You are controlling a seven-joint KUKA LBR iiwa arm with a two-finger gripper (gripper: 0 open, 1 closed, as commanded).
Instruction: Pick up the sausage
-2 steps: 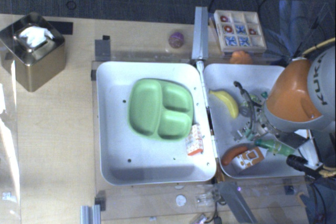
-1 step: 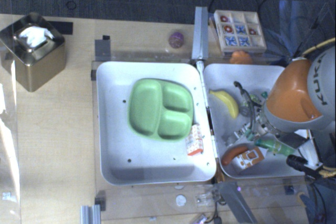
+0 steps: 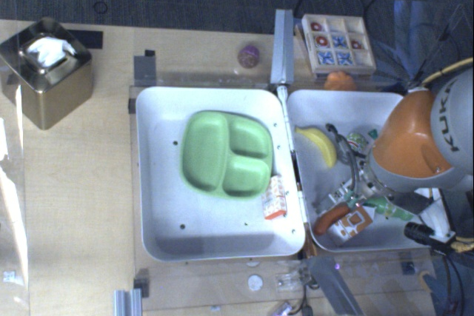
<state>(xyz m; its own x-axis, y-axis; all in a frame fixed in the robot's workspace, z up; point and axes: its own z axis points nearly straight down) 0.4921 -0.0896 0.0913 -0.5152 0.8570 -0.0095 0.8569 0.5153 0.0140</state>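
Observation:
The sausage point(image 3: 330, 217), reddish brown and short, lies slanted at the near left corner of the right bin point(image 3: 385, 103). My gripper point(image 3: 354, 185) hangs low in that bin, just up and to the right of the sausage, amid a clutter of small items. The sausage's right end lies close under the gripper's tip; whether they touch is unclear. The orange band of the arm point(image 3: 411, 140) covers the bin's right part.
A banana point(image 3: 320, 144) lies in the right bin's far left. A brown-and-white card point(image 3: 354, 224) and a green item point(image 3: 390, 210) lie beside the sausage. The left bin point(image 3: 159, 233) holds a green divided plate point(image 3: 226, 152) and a red-and-white packet point(image 3: 275, 198).

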